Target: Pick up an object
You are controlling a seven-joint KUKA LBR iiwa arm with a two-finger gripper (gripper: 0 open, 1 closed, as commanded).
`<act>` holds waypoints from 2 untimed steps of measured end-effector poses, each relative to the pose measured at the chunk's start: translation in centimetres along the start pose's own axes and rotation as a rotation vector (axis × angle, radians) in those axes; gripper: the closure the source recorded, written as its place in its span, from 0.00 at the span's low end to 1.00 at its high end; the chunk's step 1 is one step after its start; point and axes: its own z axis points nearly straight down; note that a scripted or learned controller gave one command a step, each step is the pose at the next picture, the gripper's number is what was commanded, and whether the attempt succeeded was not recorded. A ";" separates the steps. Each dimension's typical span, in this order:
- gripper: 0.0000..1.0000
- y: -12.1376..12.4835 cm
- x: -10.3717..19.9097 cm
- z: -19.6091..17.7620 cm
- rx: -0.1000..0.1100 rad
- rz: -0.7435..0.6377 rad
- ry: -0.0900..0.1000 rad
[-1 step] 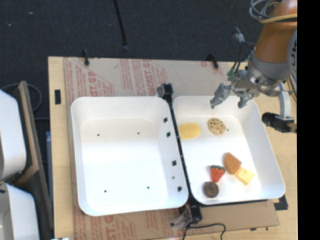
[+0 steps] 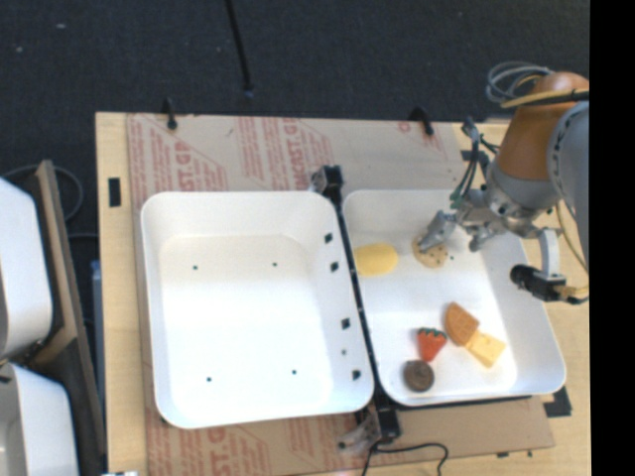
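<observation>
The right bin (image 2: 516,310) holds several small toy foods. A pale yellow oval piece (image 2: 376,260) lies near the divider. A tan cookie-like piece (image 2: 433,257) sits in the upper middle. My gripper (image 2: 438,235) hangs just above this tan piece, close to it or touching its top. Lower down lie a red strawberry-like piece (image 2: 431,344), a dark brown round piece (image 2: 419,375), an orange-brown slice (image 2: 460,323) and a yellow wedge (image 2: 486,349).
The left bin (image 2: 159,266) stands beside the right one, a black divider rail (image 2: 347,286) between them. The grey arm with its orange band (image 2: 531,142) reaches over the right bin's upper right corner. Cables (image 2: 546,266) trail along the right rim.
</observation>
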 end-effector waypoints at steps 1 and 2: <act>0.00 -1.1 -1.0 -4.2 -0.015 0.017 -0.002; 0.00 2.7 1.9 2.9 -0.008 -0.007 0.000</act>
